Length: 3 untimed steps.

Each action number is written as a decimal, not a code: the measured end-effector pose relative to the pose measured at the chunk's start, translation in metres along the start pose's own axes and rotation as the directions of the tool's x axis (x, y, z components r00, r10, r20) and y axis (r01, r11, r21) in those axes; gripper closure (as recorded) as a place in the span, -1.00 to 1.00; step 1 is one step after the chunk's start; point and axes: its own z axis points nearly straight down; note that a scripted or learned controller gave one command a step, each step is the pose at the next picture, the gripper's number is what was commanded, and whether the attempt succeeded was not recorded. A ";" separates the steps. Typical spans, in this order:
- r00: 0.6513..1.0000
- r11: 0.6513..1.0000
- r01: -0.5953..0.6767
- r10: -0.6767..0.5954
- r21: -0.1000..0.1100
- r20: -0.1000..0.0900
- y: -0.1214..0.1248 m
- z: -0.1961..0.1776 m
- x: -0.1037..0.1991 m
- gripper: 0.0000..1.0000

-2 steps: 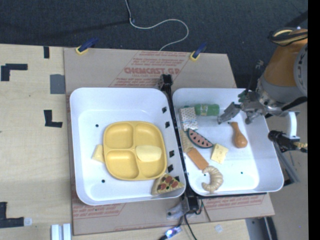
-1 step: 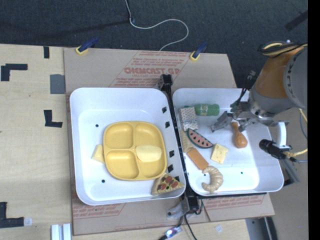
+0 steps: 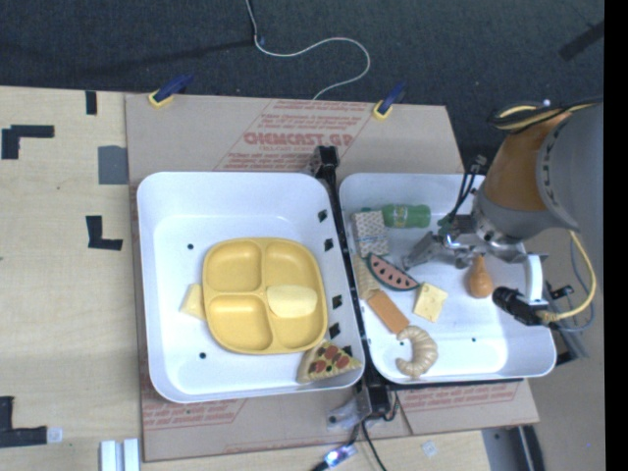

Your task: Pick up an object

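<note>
My gripper (image 3: pixel 446 243) hangs over the right bin (image 3: pixel 520 361), in its upper middle part; whether my fingers are spread or pressed together, I cannot tell, and nothing is visibly between them. Positions below are given relative to the watermelon slice (image 3: pixel 392 273), which lies just left of and below my gripper. Above it lies the green bottle (image 3: pixel 405 215), close to the bin's far wall. Left of it sits a patterned packet (image 3: pixel 369 232) against the dividing rim. Below it lie an orange stick (image 3: pixel 387 310) and, further down, a croissant (image 3: pixel 416 351). Right of it rests a cheese wedge (image 3: pixel 430 302), and beyond that a small brown pear-shaped item (image 3: pixel 479 278), just beside my wrist. Well to its left, the left bin (image 3: pixel 162 214) holds a yellow divided plate (image 3: pixel 263 294) and a pizza slice (image 3: pixel 329 362).
</note>
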 end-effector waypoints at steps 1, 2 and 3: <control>1.000 1.000 0.001 -0.001 -0.003 0.001 0.001 -0.013 0.000 1.00; 1.000 1.000 -0.001 0.001 -0.004 -0.002 0.004 -0.068 0.011 1.00; 1.000 1.000 -0.001 0.001 -0.004 -0.001 0.000 -0.112 0.012 1.00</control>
